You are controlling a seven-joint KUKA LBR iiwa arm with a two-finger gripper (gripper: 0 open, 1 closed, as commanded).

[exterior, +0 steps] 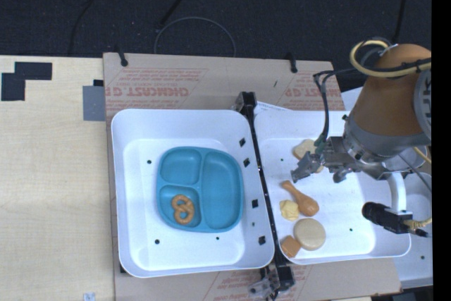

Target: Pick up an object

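Illumination was even and fairly bright over the bench, apparently from overhead. The two white bins [130, 151] read near-white with mild glare on their rims, but no detail was lost. The background above the bench was dark, cables barely distinguishable. Shadows were soft and short: a faint one lay under the blue divided plate [218, 187]. Focus was moderate throughout; edges were slightly soft and small items grainy. No marked edge distortion was seen.
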